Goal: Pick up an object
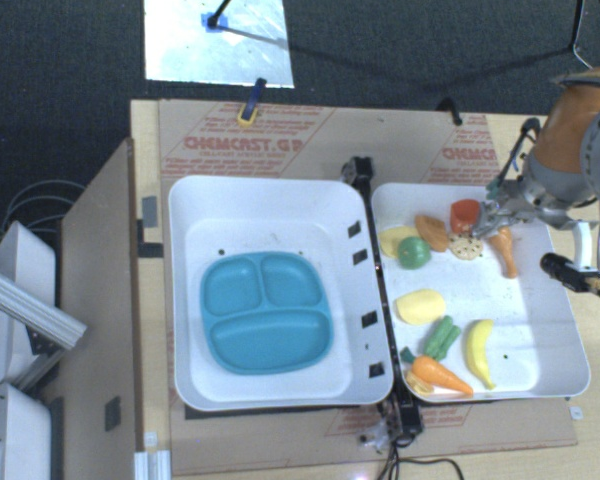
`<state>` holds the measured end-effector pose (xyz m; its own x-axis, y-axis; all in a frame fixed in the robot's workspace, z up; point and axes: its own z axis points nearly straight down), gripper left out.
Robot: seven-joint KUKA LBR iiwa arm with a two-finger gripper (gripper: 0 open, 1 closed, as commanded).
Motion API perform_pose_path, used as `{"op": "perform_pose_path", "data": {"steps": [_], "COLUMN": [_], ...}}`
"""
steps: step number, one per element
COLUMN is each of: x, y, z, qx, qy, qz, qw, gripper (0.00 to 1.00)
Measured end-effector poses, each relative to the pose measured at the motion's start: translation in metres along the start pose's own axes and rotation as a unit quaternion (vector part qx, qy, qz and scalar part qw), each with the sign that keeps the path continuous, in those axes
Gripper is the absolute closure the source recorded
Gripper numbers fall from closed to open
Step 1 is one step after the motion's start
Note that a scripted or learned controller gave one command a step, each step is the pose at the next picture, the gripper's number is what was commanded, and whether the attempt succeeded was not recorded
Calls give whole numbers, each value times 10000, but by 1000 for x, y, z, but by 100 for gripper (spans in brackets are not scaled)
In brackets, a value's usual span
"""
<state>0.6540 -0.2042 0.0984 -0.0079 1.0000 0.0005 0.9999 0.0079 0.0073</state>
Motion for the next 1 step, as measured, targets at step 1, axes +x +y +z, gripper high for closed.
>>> {"op": "perform_pose_path", "data": {"steps": [1], "x": [23], "y": [-33], "z": [-71], "qx": [2], "qy": [-7], "qz": [23], "qw": [10000], "gripper": [100]}}
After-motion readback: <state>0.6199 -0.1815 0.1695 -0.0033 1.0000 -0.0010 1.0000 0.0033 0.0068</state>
